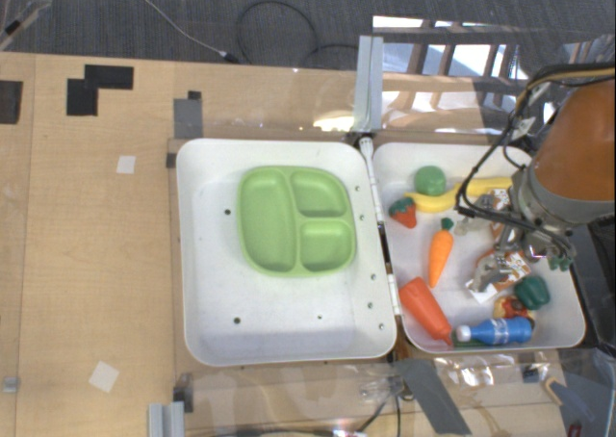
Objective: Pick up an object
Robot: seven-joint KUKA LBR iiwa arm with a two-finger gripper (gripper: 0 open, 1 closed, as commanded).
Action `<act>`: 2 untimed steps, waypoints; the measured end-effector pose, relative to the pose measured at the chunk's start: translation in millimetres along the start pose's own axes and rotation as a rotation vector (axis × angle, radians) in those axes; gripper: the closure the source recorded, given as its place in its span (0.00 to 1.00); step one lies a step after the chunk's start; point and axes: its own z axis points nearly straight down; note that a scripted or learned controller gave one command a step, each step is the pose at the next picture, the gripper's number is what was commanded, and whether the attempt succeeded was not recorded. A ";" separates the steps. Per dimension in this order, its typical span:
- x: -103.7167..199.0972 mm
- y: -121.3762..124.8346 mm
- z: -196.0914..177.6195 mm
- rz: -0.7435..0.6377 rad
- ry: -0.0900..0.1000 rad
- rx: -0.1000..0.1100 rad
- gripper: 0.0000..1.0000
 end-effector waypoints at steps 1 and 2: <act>14.1 26.4 91.5 0.058 0.006 -0.002 0.00; -42.8 1.1 97.6 0.142 -0.007 0.000 0.00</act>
